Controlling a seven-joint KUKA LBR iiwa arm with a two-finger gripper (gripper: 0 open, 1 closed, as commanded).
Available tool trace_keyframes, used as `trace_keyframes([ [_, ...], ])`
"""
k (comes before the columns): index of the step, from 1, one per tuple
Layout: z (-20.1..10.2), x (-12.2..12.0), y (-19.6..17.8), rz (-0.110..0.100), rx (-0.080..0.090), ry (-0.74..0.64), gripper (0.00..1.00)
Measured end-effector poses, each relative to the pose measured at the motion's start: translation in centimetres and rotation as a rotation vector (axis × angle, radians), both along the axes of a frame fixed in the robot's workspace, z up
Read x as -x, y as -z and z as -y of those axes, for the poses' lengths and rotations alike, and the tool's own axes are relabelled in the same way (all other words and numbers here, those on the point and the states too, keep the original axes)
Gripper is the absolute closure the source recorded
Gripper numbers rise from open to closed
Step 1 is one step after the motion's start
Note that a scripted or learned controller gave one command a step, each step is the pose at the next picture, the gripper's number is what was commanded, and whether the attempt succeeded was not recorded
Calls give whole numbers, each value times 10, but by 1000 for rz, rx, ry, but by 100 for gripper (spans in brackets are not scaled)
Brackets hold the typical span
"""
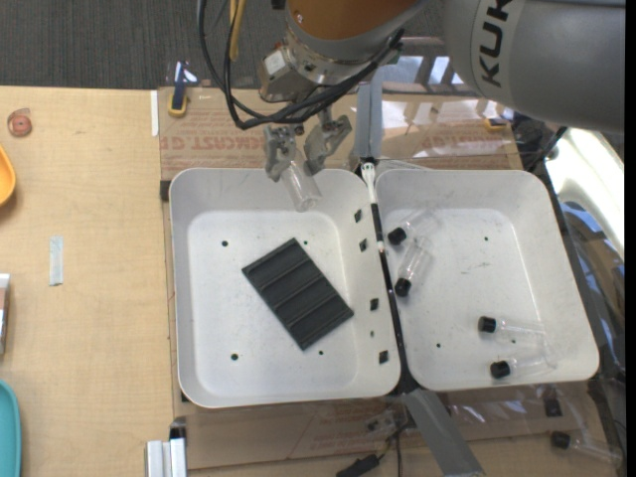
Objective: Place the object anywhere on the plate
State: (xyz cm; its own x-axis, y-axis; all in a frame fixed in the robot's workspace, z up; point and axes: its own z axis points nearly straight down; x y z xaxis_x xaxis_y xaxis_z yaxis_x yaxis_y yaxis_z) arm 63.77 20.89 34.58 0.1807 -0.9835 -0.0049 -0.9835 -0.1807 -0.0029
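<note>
A black ribbed plate (298, 293) lies flat and askew in the middle of the left bin (199, 266). My gripper (299, 159) hangs over that bin's far edge, above and behind the plate. It is shut on a clear plastic vial (302, 189), which slants down from between the fingers over the bin's back wall. The vial's cap is hidden.
The right bin (556, 266) holds several clear vials with black caps: two near its left wall (409, 264) and two at its front right (517, 351). The ridge between the bins (383, 266) runs just right of the plate. Cables loop above the wrist.
</note>
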Motion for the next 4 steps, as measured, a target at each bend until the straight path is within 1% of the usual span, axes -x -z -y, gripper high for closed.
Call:
trace_keyframes([
  [1, -19, 33, -90, -1, 1, -186, 100],
  [2, -20, 25, -96, 0, 1, -331, 100],
  [3, -20, 83, -30, -3, 1, -725, 100],
  [4, 12, 41, -32, -1, 2, -125, 100],
])
